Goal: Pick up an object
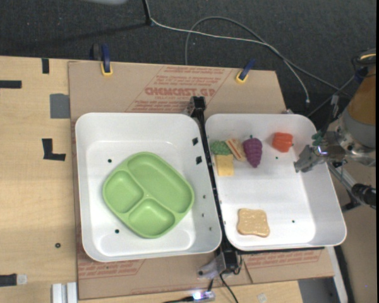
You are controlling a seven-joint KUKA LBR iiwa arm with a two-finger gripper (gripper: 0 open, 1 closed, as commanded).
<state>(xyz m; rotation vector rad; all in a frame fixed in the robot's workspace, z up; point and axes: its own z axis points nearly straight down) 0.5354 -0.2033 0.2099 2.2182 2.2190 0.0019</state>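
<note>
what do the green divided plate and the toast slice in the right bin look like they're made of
Green divided plate: probably moulded plastic; uniform lime colour, smooth rounded ridges between three compartments, soft sheen rather than a glaze.

Toast slice: likely a plastic or rubber toy; even tan face, darker crust edge, a tidy outline. Too small to tell hard from soft.

Both bins look like thin white formed plastic with rounded rims.

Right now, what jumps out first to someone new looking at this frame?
The lime-green divided plate lying alone in the left bin grabs the eye first. Next, the toy food in the right bin: purple grapes, a red piece and a sandwich along the far side, a toast slice near the front. The gripper hovers at that bin's right rim.
</note>
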